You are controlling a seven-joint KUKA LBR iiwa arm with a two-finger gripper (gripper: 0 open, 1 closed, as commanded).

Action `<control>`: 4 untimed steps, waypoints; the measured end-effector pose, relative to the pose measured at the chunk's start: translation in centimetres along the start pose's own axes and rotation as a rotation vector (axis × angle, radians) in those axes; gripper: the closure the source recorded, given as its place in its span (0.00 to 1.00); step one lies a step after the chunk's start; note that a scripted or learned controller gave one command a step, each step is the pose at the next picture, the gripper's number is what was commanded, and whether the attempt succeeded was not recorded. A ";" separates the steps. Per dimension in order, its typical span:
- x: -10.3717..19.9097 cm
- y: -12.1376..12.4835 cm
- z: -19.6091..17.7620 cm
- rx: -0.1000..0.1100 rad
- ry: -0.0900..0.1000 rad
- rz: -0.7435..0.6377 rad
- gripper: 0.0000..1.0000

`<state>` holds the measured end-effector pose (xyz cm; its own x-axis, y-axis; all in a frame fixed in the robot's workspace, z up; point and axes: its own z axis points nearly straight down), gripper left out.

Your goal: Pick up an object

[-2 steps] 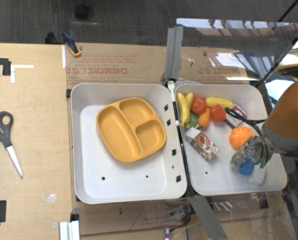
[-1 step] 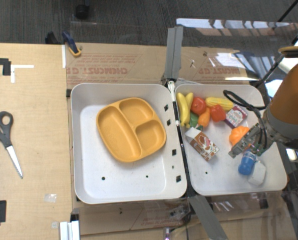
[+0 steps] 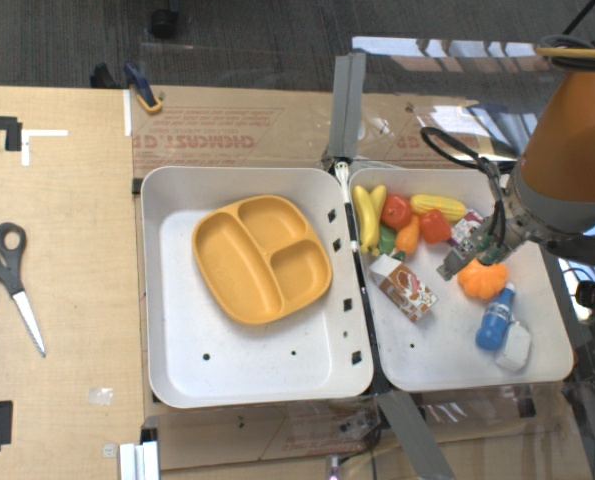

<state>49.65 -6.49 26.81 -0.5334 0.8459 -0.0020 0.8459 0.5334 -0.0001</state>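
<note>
The gripper (image 3: 469, 258) hangs low in the right white bin (image 3: 417, 363), its fingers just above and touching the top of a round orange toy fruit (image 3: 483, 281); whether they are spread or clamped cannot be told. The fruit lies on the bin floor, just beside a blue bottle with a white cap (image 3: 499, 328). Further left in that bin lie a small printed carton (image 3: 405, 288), a yellow banana (image 3: 365, 216), a red tomato (image 3: 396, 210), a yellow corn cob (image 3: 438, 206) and other small toy foods. The left white bin (image 3: 177, 348) holds a yellow three-compartment plastic plate (image 3: 261, 258).
</note>
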 end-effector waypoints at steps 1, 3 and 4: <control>5.3 5.2 -1.7 0.001 0.000 -0.068 1.00; 3.0 2.6 -7.1 0.002 0.001 0.072 1.00; 0.8 7.5 -3.3 0.002 0.000 0.061 1.00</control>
<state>55.57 -1.81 30.13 -0.4810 0.8767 -0.0018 0.8767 0.4810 -0.0016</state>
